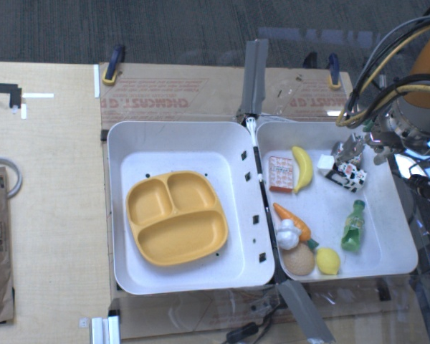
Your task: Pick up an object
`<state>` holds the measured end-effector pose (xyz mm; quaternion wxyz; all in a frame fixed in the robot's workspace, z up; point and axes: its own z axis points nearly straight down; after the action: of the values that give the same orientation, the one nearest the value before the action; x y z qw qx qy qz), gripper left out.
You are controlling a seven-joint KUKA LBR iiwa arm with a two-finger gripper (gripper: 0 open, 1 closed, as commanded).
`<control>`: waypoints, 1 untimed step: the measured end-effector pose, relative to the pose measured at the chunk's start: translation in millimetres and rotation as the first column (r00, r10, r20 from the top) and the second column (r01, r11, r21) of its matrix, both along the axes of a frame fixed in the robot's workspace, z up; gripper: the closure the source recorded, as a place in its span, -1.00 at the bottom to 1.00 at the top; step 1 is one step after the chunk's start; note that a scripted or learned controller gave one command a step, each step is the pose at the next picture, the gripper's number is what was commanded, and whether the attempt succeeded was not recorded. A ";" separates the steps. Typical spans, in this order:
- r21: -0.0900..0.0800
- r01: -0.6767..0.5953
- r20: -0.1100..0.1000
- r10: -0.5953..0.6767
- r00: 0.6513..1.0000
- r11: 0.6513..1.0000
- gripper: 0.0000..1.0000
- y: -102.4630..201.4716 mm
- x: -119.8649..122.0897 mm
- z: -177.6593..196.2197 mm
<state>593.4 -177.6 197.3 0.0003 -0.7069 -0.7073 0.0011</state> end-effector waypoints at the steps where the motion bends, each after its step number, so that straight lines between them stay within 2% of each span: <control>1: -0.001 -0.230 0.002 0.230 0.973 0.973 -1.00 34.8 49.3 -91.2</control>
<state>642.7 -142.8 106.1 -0.0007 -0.6201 -0.7845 0.0006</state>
